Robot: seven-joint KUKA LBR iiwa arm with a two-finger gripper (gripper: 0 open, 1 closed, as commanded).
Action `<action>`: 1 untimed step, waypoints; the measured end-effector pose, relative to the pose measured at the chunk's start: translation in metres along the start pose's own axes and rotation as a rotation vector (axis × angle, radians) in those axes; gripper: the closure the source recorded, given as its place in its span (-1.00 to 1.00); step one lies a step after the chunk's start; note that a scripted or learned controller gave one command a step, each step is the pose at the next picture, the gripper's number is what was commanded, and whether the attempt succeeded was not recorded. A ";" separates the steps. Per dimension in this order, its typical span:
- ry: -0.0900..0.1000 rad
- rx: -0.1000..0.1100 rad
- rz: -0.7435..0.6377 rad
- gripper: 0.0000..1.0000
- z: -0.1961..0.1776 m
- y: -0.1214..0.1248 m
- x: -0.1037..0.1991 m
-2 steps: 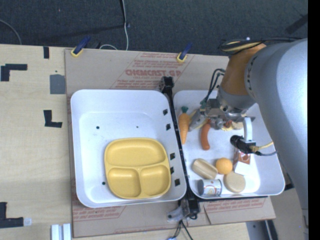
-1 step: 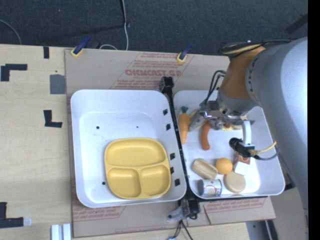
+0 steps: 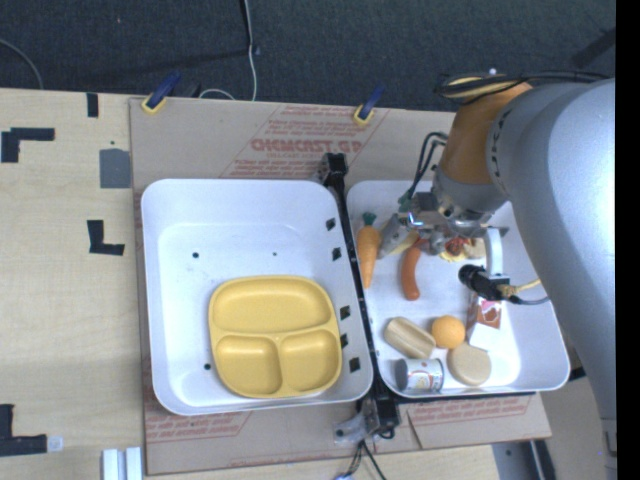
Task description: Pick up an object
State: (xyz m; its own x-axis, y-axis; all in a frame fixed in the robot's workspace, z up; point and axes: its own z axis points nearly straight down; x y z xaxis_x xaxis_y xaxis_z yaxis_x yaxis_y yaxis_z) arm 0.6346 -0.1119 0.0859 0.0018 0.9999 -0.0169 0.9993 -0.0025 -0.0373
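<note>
Camera view: yellow tray in left bin, food toys in right bin.

A bulky grey arm carries an orange band above the wrist (black cables loop beside it), ending in dark metal hardware.

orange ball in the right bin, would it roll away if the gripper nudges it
Probably. The orange ball looks round and smooth, so a nudge would likely roll it. It sits close between the bread roll and the round disc, which may stop it. It looks small and probably light.
</note>
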 end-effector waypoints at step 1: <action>0.007 -0.019 0.007 -1.00 0.002 0.007 0.006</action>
State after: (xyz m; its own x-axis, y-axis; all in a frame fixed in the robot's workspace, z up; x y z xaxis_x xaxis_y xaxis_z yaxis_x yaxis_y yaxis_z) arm 0.6416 -0.1059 0.0839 0.0095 0.9999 -0.0098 0.9998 -0.0097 -0.0181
